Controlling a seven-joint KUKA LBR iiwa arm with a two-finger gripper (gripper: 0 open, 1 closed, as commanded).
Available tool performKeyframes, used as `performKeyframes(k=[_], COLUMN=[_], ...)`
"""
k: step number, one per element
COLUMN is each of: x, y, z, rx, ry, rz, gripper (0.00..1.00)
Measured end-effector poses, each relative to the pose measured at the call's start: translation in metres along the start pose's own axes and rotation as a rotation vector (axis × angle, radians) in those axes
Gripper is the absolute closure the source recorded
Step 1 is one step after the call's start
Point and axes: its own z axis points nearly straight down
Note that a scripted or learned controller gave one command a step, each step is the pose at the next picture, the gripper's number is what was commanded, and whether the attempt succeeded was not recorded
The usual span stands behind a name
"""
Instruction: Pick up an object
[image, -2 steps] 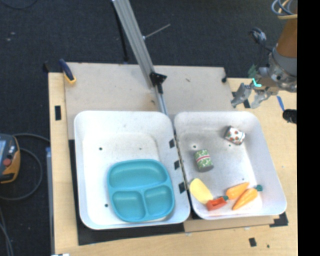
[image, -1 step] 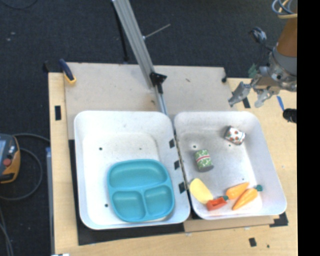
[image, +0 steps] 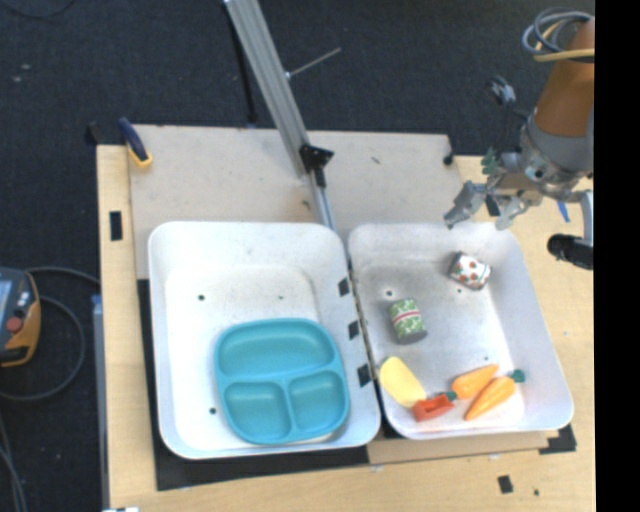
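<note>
Nearest to us we count two shallow white bins side by side. The left bin (image: 180, 260) holds one thing, a teal divided plate (image: 282, 380) with three compartments, lying flat toward the near edge.

In the right bin (image: 520, 290) we count six things. Along the near side lie two orange carrots (image: 482, 390), side by side and touching, their long axes running from lower left to upper right, with the green tip of one pointing right. Just to their left sits one small red piece (image: 432, 406), and beside that one yellow piece (image: 400, 380), tilted with its long axis from upper left to lower right. Farther in, one green and white can (image: 406, 318) lies near the bin's middle, its long axis roughly near-to-far. Farther still, by the far right corner, rests one white object with red markings (image: 467, 270), too small for us to name.

Beyond that, the gripper (image: 480, 205) hangs over the bin's far rim, clear of every object; we cannot tell whether it is spread or closed.
</note>
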Motion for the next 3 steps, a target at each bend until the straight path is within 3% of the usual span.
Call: performKeyframes(k=[2, 3], x=[-0.012, -0.013], y=[0.006, 0.008], z=[0.122, 0.106], rx=[0.001, -0.007], ry=[0.0, -0.004], rz=[0.002, 0.001], gripper=[0.0, 1.0])
